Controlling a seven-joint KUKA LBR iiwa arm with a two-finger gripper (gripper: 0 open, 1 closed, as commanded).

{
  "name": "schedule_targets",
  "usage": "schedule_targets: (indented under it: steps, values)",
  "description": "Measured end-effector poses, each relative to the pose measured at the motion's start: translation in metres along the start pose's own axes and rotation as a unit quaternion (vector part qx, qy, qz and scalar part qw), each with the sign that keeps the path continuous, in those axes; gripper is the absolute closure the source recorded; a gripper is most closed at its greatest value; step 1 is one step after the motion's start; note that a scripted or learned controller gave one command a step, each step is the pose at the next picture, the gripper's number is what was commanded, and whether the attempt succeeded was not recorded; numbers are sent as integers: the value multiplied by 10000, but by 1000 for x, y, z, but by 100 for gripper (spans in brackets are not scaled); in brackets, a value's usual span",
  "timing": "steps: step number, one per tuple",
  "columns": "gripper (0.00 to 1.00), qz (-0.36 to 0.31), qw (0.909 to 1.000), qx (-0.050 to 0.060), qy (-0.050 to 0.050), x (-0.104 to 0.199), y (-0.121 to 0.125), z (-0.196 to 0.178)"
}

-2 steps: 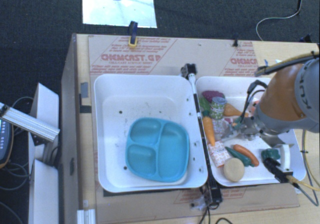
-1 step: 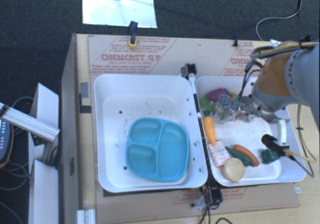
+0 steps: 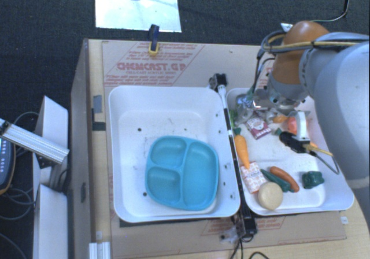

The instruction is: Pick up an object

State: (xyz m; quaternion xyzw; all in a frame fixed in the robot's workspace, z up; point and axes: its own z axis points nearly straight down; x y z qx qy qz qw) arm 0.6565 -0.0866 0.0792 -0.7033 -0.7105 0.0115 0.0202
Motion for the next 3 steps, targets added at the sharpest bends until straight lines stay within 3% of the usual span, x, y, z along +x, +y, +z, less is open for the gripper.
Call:
schedule_targets:
  steps: [1,2,3]
  values:
    - [0,42,9997,-231,-67,-24,-41,-4]
    - [0,1,10000,91,-33,-41,0,0]
    - [100,54,10000,-12,-47,-40,3,-11]
